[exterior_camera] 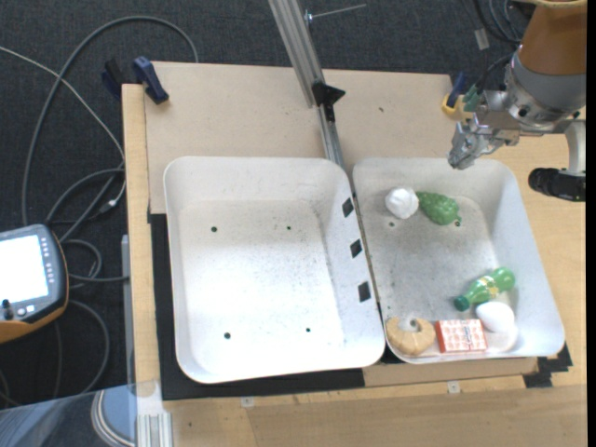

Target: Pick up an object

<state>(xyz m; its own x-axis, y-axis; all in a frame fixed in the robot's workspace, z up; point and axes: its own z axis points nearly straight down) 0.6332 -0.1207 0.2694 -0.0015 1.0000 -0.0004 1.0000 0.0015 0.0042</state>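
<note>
Hovering end effector (463,156) at upper right of frame, above far rim of right bin (531,240) | fingers' state cannot tell | white ball (401,202) touching green object (439,208) mid-bin | green bottle (485,290), white egg (496,318), red box (461,335), bagel (411,335) lower right | left bin (186,250) beside it

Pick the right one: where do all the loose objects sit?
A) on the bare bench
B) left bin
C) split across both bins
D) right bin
D: the white ball, green toy, green bottle, red box, white egg and round pastry all lie inside the right bin.
</note>
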